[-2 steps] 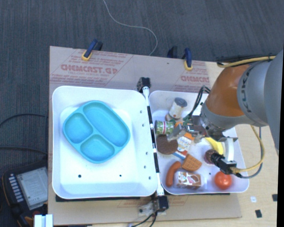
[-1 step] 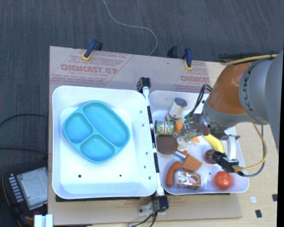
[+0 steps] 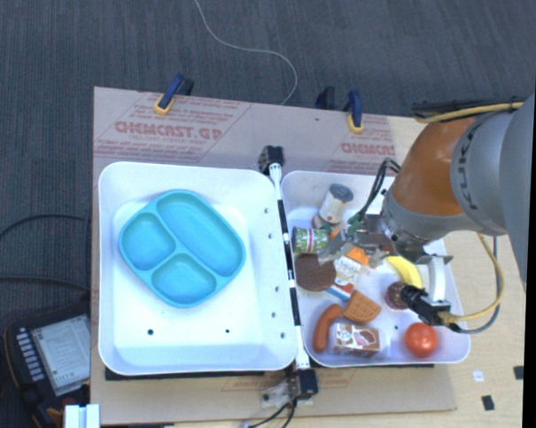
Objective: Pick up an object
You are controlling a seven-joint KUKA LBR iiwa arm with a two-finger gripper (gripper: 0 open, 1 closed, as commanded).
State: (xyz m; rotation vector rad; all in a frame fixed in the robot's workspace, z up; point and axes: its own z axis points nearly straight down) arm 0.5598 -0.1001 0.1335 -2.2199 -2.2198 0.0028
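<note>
The gripper (image 3: 355, 242) is low in the middle of the right bin (image 3: 457, 350), among the toy food; I cannot tell its state. A banana (image 3: 405, 270) lies just beside it, a tomato (image 3: 420, 339) near the bin's front right corner. The board (image 3: 165, 130) reads "CHEMCAST GP".

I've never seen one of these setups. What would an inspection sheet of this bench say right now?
Surface: bench bearing two white bins, left bin and right bin.
Job's things: right bin holds a tomato, banana, sausage, small bottle and other toy foods.
Clutter: blue divided tray in the left bin.
Grippers: gripper low over the food pile; grasp unclear.
Cables: white cord on the floor; yellow cable by the arm.
Surroundings: dark carpet.
</note>
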